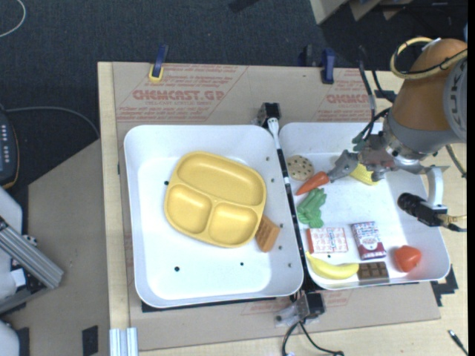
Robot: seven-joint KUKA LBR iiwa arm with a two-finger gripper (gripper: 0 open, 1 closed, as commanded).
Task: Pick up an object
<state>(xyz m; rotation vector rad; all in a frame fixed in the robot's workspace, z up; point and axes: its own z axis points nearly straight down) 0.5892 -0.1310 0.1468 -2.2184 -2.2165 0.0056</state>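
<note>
Orange carrot (312, 182) lying tilted at right bin's 10 o'clock, round cookie (299, 167) just above, green leafy piece (312, 208) below, banana (332, 268) at 7 o'clock, red tomato (407, 258) at 4 o'clock, yellow item (364, 174) partly hidden at 12 o'clock

Tool (347, 165) over right bin (438, 232), beside carrot (312, 182).

Bare white floor just below the gripper (347, 166); an orange plastic carrot (312, 183) and round speckled cookie (299, 167) crowd its left, a yellow toy piece (364, 173) sits right beside it.
</note>
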